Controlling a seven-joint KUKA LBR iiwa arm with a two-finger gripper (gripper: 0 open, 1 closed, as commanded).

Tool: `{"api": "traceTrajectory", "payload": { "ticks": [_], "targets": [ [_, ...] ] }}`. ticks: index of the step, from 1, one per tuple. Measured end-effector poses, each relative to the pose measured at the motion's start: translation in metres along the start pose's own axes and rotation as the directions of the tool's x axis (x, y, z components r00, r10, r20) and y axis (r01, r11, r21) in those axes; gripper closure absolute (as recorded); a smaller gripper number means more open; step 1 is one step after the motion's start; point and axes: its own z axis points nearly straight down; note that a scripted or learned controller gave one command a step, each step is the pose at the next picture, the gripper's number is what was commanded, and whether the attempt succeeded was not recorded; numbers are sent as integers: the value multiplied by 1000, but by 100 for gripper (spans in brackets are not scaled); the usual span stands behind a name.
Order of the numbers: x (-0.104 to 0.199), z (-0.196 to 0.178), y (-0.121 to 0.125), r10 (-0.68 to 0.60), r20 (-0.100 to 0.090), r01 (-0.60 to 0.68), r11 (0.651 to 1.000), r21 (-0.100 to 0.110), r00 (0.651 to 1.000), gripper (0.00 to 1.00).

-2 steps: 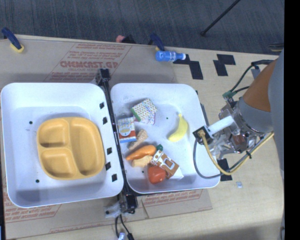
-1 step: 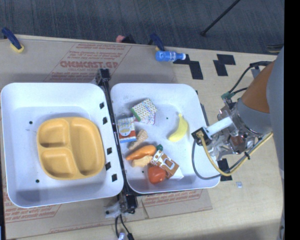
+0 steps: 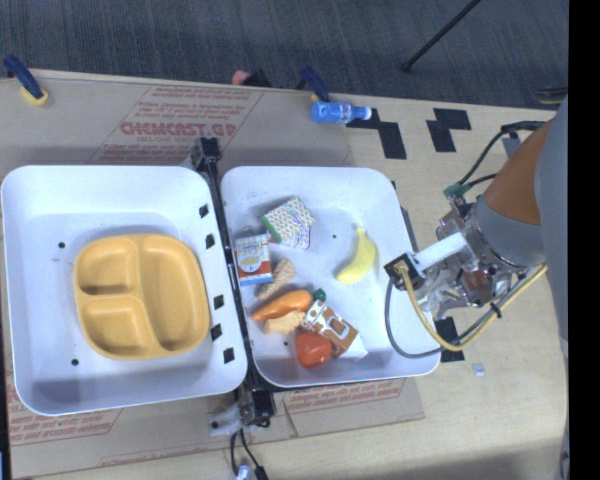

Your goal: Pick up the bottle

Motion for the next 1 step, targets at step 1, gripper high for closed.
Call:
{"api": "traceTrajectory", "payload": {
  "ticks": [1],
  "targets": [
    [0,-2,0,0,-1,0,1000,0,1000,100]
  ]
}}
